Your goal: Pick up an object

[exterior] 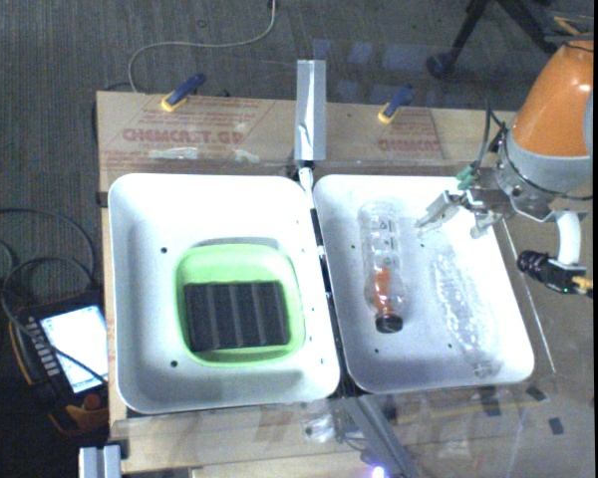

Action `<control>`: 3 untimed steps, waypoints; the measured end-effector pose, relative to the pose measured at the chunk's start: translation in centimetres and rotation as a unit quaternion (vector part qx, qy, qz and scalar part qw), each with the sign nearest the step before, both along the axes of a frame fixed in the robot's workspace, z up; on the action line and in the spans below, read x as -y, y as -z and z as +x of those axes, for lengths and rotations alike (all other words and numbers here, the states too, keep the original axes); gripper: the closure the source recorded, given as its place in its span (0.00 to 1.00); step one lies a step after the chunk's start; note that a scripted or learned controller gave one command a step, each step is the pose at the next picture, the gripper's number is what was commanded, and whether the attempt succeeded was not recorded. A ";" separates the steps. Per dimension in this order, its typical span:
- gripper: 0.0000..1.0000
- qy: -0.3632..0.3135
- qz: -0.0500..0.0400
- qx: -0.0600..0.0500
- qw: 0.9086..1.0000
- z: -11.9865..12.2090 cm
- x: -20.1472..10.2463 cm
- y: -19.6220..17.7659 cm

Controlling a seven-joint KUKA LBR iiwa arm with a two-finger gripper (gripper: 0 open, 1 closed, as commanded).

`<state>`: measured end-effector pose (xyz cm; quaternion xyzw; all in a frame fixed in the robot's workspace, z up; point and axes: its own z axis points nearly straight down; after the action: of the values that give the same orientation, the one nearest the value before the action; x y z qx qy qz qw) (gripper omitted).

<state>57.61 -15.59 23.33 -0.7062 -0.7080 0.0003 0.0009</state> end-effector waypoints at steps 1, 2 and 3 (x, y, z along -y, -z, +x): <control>0.00 -0.031 0.000 0.001 1.000 -1.6 -5.3 13.6; 1.00 -0.031 0.002 0.000 1.000 -1.7 -5.4 12.8; 1.00 -0.083 0.002 0.001 0.997 0.6 -1.3 13.9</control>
<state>58.20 -14.31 9.42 -0.6452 -0.7640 -0.0017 0.0019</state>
